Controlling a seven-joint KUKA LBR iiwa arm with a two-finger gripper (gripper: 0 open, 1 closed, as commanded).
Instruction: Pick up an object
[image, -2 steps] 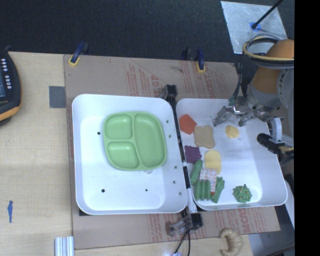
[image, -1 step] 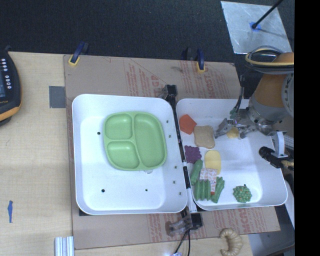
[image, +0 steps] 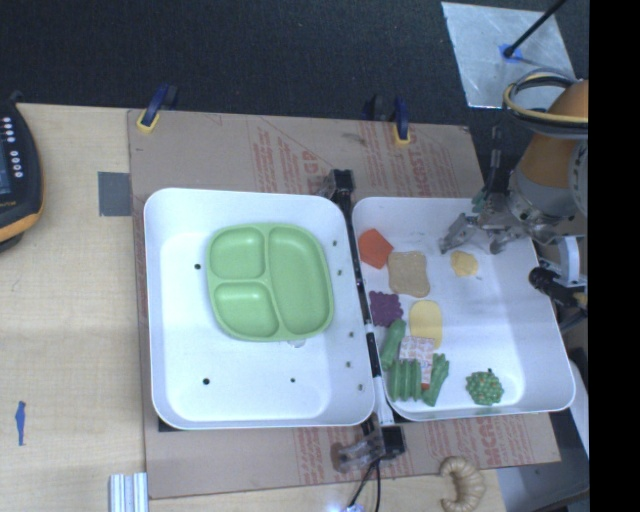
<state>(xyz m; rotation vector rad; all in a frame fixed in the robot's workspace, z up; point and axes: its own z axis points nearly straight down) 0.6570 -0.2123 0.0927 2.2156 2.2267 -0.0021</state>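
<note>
The two bins (image: 170, 300) look like smooth white plastic with a slight sheen — the green plate (image: 270, 280) inside the left one is matt plastic, softly shaded. Under the bins lies a brown cardboard sheet (image: 260, 150), dull and printed with faint red lettering; around that sheet the tabletop (image: 70, 330) is pale wood grain, matt. Right of the plate, the toy foods (image: 415, 340) look like smooth plastic. Beyond the cardboard, the floor (image: 250, 50) is dark and rough — carpet-like. The jaws (image: 483, 232) look like bare grey metal.
</note>
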